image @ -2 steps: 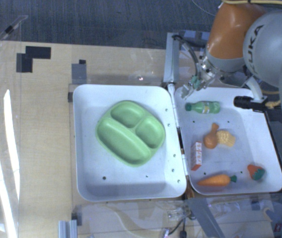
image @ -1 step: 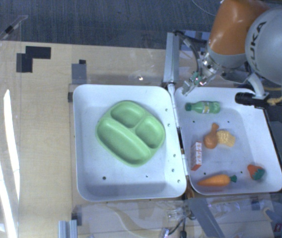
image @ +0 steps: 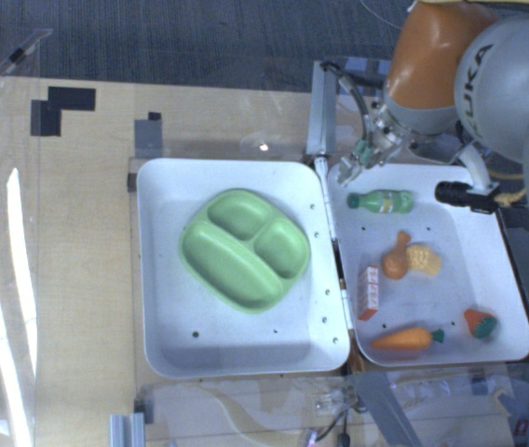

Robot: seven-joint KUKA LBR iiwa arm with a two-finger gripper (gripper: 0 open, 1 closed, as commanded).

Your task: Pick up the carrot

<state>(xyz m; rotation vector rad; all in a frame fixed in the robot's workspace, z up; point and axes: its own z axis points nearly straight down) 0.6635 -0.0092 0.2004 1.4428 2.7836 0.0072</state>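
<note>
Carrot (image: 404,340): lower right of frame, long axis near horizontal, green top pointing right. Gripper (image: 359,162): grip state indiscernible.

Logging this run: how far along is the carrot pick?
Nothing looks done: the carrot lies at the right bin's near edge. In hand: the gripper hovers at the far corner, near the green bottle. Left: reach, grasp, lift.

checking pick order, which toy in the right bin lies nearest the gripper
The green plastic bottle, lying on its side at the bin's far edge, just below the gripper; other toys sit farther toward the near edge.
</note>
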